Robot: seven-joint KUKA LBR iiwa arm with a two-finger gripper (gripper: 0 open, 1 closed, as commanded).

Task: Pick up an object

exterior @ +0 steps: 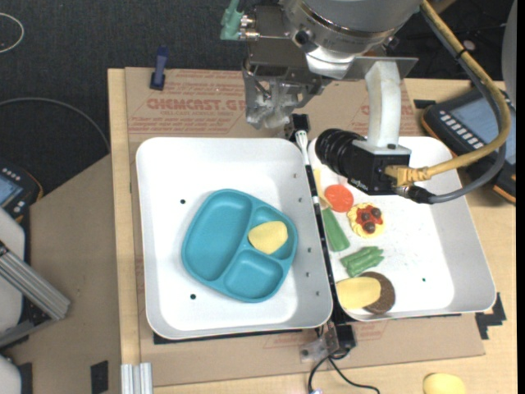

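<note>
A yellow-and-brown piece of toy food [367,293] lies at the near edge of the right bin [443,257], with a green pod [362,259], a green stick [334,229], an orange-red round piece [339,197] and a small yellow piece with dark red spots [366,220] crowded behind it along the wall shared with the left bin [164,245]. There, a blue divided plate [221,245] holds a pale yellow piece [267,236]. The gripper [275,109] hangs above the table [197,97] behind the bins; whether its jaws are spread cannot be told. A black camera unit [361,161] on the arm overhangs the right bin's far corner.
</note>
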